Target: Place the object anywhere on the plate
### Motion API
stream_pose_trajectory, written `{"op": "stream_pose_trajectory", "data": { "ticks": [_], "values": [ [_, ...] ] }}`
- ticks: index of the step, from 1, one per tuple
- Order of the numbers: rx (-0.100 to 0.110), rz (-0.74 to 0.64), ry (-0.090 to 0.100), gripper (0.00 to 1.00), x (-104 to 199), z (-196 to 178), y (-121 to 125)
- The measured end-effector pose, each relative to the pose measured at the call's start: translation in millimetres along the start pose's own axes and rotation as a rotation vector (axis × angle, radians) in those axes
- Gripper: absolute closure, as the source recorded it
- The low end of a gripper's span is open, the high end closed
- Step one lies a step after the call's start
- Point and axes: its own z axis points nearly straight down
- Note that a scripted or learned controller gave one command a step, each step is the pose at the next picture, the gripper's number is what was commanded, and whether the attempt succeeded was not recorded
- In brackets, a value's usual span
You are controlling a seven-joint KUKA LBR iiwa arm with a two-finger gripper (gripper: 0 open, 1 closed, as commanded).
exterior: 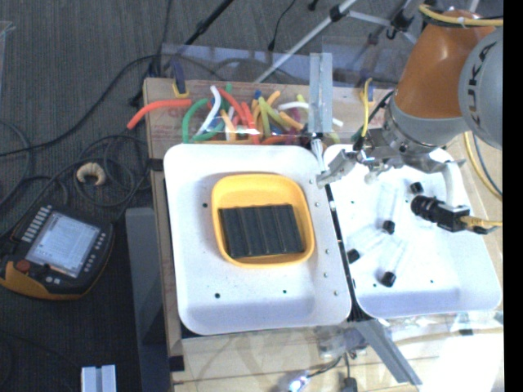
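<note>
"KUKA" lettering on the arm (490,64)

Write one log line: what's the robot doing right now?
arm: over right bin | gripper: near its top-left corner | yellow plate: left bin, dark ridged block on it

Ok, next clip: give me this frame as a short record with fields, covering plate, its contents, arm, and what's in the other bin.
plate: yellow plate, in the left bin
on plate: dark ribbed rectangular object, lying flat near the middle
arm: over the back of the right bin, near the divide between the bins
gripper: gripper low near the right bin's back left corner; finger state cannot be told
right bin contents: several small clear tubes with black caps, scattered
behind bins: pile of coloured flexible tubes
task state: object appears to rest on the plate
</note>
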Motion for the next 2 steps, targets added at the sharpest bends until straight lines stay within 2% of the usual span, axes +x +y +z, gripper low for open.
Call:
{"op": "stream_pose_trajectory", "data": {
  "ticks": [1, 2],
  "values": [
    [0.001, -0.232, 0.0, 0.0, -51.0, 17.1, 22.0],
    [-0.002, -0.233, 0.001, 1.0, -50.2, 7.7, 23.1]
  ]
}}
